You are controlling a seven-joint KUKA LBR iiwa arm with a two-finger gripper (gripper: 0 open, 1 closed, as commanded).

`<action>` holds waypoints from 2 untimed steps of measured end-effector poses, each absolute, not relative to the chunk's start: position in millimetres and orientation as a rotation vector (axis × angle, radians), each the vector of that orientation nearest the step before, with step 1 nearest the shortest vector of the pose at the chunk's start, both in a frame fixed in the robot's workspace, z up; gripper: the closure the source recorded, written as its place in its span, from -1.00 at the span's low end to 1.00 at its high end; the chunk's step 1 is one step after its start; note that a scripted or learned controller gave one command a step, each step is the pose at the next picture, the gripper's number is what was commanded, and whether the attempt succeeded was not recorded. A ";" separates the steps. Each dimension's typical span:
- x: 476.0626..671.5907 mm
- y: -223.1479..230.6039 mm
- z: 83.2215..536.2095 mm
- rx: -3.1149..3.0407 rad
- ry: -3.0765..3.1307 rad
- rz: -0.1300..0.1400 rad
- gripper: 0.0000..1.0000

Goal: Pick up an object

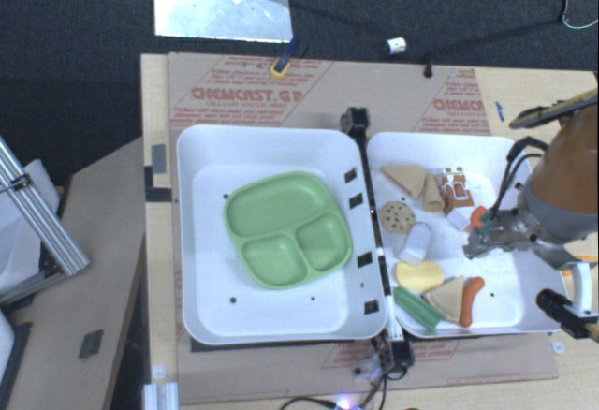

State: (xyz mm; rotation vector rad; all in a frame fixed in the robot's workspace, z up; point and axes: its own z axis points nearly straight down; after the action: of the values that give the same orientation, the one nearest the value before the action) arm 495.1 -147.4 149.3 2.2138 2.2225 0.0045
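A: Where is the gripper (477, 244) right now?

B: Low over the right bin (501, 314), near its right wall, with the arm (566, 183) coming in from that side. Its dark fingers point toward the middle of the bin. I cannot tell how far apart they are, and I see nothing held between them.

A: What is closest to pick?

B: A small orange piece (478, 214) lies just beside the gripper, on the far side of it. The sausage (471, 298) lies nearer the front wall of the bin, below the gripper, beside a wedge of bread (447, 298).

A: Which way does the sausage run?

B: Its long axis runs roughly front to back in the bin, slightly tilted. My guess is the fingers would need to straddle it across that axis.

A: And the green plate (285, 228)?

B: In the left bin (206, 305), well apart, with 3 compartments.
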 end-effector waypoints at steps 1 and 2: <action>494.2 -151.8 193.7 2.213 2.221 0.005 1.00; 496.0 -152.2 226.4 2.212 2.223 0.005 1.00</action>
State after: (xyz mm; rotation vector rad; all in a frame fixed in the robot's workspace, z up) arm 496.0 -152.2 226.4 2.2124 2.2227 0.0046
